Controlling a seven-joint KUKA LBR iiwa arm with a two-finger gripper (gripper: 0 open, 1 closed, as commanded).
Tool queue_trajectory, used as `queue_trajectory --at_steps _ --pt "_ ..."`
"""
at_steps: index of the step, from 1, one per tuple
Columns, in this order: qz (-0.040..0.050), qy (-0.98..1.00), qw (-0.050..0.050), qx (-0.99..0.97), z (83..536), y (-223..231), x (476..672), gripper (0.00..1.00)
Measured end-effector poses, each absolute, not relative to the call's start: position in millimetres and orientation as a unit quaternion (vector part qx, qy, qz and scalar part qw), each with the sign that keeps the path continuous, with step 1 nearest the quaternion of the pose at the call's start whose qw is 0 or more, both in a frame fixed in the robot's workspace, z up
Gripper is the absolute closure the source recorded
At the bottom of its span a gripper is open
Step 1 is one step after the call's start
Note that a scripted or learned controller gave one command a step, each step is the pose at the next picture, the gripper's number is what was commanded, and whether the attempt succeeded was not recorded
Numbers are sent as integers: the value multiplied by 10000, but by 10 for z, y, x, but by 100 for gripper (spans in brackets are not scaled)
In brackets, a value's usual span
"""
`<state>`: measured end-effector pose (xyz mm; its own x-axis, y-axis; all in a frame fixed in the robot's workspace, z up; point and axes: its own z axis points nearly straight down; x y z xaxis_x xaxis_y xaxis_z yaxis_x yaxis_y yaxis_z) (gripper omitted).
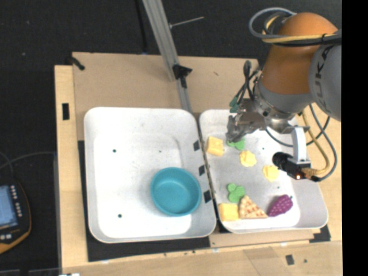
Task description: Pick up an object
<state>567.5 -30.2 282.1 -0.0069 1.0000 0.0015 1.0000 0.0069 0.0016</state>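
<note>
Down in the right bin [313, 209], the gripper [236, 135] hangs low over the upper-left part of the floor, its dark tips just above a small green piece [236, 145] and just beside a yellow cheese-like block [215, 146]. Whether the tips are spread or closed cannot be told, since they merge into one dark mass from this angle, and nothing can be seen between them.

The step in hand looks like the approach or descent onto a target, most likely the green piece, which lies flat on the bin floor, partly under the tool. No object appears lifted yet.

Other candidates lie well apart from the tool: two small yellow pieces [248, 158] and [270, 172] mid-bin, and, near the front wall, a green leafy toy [234, 192], a yellow cube [229, 212], a pizza-slice toy [250, 208] and purple grapes [280, 205]. The left bin [109, 131] holds a blue bowl [175, 191].

The next move probably calls for settling squarely over the green piece, closing on it without nudging the cheese block aside, then rising straight up. The piece is thin and low, so it may slip out.
</note>
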Motion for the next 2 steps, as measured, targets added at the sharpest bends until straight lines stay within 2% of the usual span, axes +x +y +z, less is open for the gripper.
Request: queue_trajectory --at_steps 2 --pt "3 7096 -8 7046 2656 723 5630 100"
